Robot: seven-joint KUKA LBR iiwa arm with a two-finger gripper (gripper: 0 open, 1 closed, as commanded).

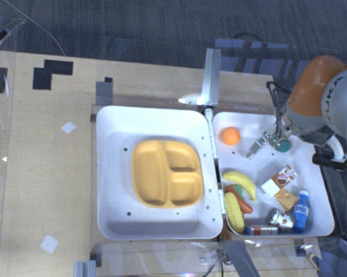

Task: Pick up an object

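Pale wood makes up the bench (47,176), with black tape patches at its far left and dark carpet beyond its far edge. Two shallow white bins sit side by side on it. In the left bin (113,161) lies a yellow divided plate (165,173), one long compartment on its left and two smaller ones on its right.

Several objects fill the right bin (324,217). An orange ball (231,136) sits near its far left corner, apart from the rest. A toy banana (240,183) lies with its long axis slanting from upper left to lower right, its curve bowed toward the far side. Just beside it a toy corn cob (234,211) runs nearly straight toward the near wall, and a red-orange carrot-like piece (240,200) lies slantwise between the two. Along the near wall rests a thin marker-like tube (262,229), lengthwise along that wall, beside a small can (281,219) lying on its side. A blue bottle (301,210) with a white label stands next to the can. A small carton with red print (285,177), a white block (270,187) and a tan block (286,199) cluster near the middle. None of the printing is legible.

Reaching in from the right, the grey arm with its orange band (311,89) has its gripper (264,144) low over the far part of the right bin, between the orange ball and the carton; nothing shows between its fingers, and how far apart they stand cannot be told. White lettering on the arm's grey casing is cut off by the frame edge.
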